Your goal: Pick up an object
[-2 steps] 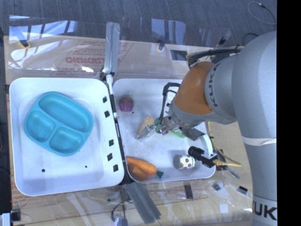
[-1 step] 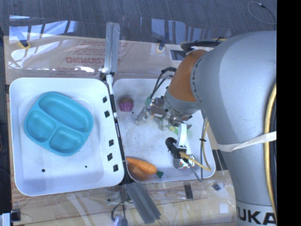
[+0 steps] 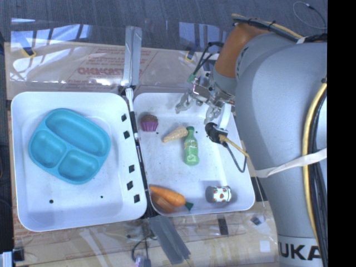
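Lying loose in the right bin (image 3: pixel 167 102): purple cupcake (image 3: pixel 148 122) near the left wall, cream cone (image 3: pixel 174 133) mid-bin, green bottle (image 3: pixel 191 147) just beside it, carrot (image 3: pixel 167 196) at the front-left corner, small can (image 3: pixel 218 194) toward the front-right corner.

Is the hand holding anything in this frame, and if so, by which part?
Nothing is held. The hand hangs open over the right bin's far edge, apart from the green bottle and the cupcake.
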Robot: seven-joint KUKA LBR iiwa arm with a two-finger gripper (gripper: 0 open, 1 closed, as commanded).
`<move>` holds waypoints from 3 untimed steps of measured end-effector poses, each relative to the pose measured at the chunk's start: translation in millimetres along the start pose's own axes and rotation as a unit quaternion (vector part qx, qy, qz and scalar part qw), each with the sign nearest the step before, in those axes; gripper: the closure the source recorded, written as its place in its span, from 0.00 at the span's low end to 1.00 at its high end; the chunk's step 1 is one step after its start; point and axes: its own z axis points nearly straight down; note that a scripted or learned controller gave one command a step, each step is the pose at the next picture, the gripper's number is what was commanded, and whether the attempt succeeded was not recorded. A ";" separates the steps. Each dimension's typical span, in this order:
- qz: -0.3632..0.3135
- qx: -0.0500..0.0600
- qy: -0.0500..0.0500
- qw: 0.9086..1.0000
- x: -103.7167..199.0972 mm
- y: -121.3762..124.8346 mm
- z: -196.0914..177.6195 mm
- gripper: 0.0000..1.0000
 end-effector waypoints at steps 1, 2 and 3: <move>0.018 0.002 0.000 1.000 -30.0 -70.7 43.2 0.00; 0.014 0.002 0.001 1.000 -27.7 -69.9 31.0 1.00; -0.022 0.000 0.000 1.000 22.1 -87.6 -76.6 1.00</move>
